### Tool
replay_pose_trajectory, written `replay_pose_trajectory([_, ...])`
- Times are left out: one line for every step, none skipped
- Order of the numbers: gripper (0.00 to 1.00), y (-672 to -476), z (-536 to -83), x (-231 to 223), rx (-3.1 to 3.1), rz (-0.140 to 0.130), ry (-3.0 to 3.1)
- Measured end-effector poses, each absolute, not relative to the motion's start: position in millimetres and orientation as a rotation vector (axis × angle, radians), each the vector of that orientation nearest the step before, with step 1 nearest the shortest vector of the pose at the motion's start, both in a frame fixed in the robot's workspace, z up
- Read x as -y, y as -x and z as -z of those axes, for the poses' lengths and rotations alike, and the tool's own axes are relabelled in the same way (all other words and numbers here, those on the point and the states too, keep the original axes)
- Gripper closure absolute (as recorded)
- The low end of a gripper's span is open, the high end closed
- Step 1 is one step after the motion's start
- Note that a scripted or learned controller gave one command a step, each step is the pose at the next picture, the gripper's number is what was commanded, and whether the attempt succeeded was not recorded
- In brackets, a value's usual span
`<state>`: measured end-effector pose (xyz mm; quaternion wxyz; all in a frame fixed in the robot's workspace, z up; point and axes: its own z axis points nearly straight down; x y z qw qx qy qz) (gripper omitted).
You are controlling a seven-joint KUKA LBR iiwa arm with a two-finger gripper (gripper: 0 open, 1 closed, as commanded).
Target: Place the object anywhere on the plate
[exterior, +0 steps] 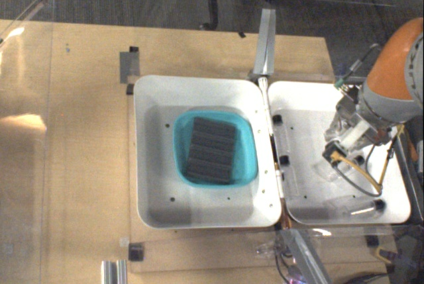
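Dark ridged block (212, 149) is seen lying flat on the teal plate (248, 143), inside the plate's rim, a little tilted against the plate's edges. The plate sits in the left white bin (149, 143), near that bin's middle. The block is judged already placed, so the task looks done or nearly so.

The hand (339, 151) is found well right of the plate, over the right white bin (291, 203), beyond the divider between the bins. Nothing is seen between its fingers; whether it is open or closed cannot be told, the end being small and cluttered with yellow cable (361, 173). The grey arm with its orange band (397, 67) enters further right of the plate.

Advice for the step in hand: the arm is best kept clear of the plate, so the block is not nudged off. If a re-check is wanted, the block's lower end should be confirmed inside the plate's rim, not riding over it. Both bins rest on the wooden counter (66, 177).
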<state>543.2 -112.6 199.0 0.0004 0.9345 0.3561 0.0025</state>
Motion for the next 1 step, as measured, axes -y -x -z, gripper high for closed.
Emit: replay_pose_trajectory([1.0,-488.5,-184.1,19.3,-1.215,-0.003,-2.898])
